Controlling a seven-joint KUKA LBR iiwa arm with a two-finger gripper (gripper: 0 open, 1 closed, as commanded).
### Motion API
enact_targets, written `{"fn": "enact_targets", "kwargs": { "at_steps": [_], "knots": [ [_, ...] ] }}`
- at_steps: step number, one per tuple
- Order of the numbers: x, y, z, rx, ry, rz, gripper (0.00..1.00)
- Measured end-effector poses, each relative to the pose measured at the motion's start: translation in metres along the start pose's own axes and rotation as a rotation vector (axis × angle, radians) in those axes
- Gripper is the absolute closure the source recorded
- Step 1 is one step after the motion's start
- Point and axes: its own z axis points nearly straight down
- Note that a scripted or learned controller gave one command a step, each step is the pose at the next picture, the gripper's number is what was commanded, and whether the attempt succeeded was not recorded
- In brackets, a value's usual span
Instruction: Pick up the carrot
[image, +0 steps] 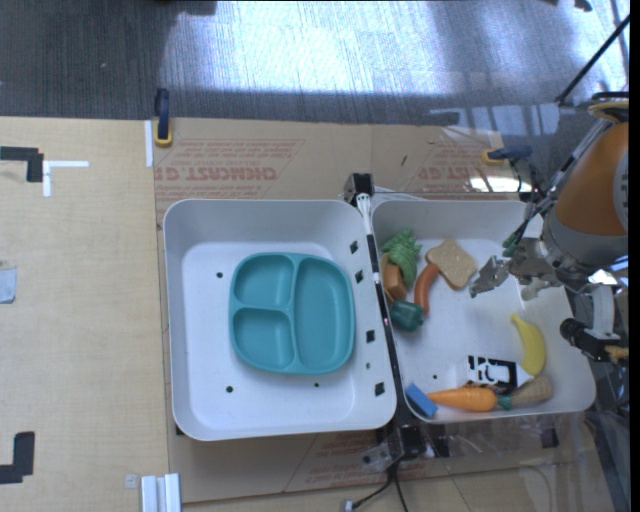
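Carrot (465, 398) is seen lying flat along the near wall of the right bin (452, 222), a blue block (421, 404) at its left tip and a pale root (530, 391) at its right. The end effector (494, 275) hangs well apart above the bin's middle — whether spread or clenched cannot be told. A grip across the carrot's middle is judged best; little room is left at the wall — more on the far side.

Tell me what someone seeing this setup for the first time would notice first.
Probably the teal divided plate lying alone in the left bin. Next, the toy food scattered in the right bin: the carrot near its front edge, a banana and a bread slice. The gripper hangs beside the bread.
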Motion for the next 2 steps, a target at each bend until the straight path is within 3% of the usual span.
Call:
{"fn": "enact_targets", "kwargs": {
  "at_steps": [1,2],
  "knots": [
    [0.0357,0.0444,0.0229,-0.003,-0.001,-0.148,0.00],
    [0.0351,0.0451,0.0133,-0.004,-0.005,-0.154,1.00]
  ]
}}
